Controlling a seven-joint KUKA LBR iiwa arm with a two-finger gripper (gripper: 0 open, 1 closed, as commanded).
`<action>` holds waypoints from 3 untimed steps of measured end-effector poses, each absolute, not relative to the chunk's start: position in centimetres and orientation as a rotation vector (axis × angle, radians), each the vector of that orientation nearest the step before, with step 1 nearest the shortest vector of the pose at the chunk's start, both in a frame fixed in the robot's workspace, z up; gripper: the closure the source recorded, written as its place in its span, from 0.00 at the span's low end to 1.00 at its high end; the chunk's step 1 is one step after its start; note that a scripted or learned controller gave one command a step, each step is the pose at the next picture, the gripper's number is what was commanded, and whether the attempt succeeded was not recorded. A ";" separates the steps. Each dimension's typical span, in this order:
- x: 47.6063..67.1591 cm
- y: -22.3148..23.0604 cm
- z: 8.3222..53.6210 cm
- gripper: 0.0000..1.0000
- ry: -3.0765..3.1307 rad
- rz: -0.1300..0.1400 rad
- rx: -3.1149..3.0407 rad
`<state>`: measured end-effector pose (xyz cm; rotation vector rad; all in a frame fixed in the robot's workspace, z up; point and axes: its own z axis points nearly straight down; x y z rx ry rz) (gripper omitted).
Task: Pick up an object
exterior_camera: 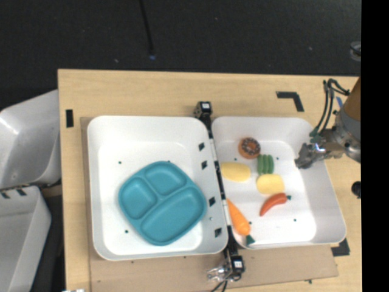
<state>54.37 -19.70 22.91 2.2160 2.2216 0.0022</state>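
So, nothing picked yet. The pincer (306,159) sits over the right bin (304,233), by that bin's wall nearest the tabletop's right edge, roughly level with the green piece. Nothing shows between its fingers; whether they're spread or pressed together, can't tell, too small and dark here.

Candidates all lie in the right bin, untouched by the look of it:
- donut (249,147) near the far side, toward the tabletop's back edge
- green piece (265,163) just beside it, toward the front
- yellow lump (236,173) by the divider wall
- second yellow lump (270,183) touching or nearly touching the green piece
- red chili (273,204) just in front of that
- carrot (239,219) in the bin's front corner by the divider, tip against the wall

Left bin (100,163) carries the teal divided plate (161,202), well apart from the arm.

Judgement: early stage, approach only. Left to do: choose a target, descend, close, lift. The second yellow lump and green piece are the closest to the pincer; their crowding could spoil a clean grab. The chili has more room around it.
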 end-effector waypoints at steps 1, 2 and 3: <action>55.1 -14.6 23.6 1.00 2.229 0.003 2.213; 56.3 -10.5 23.8 1.00 2.228 0.004 2.212; 58.4 -5.6 24.9 1.00 2.228 0.005 2.212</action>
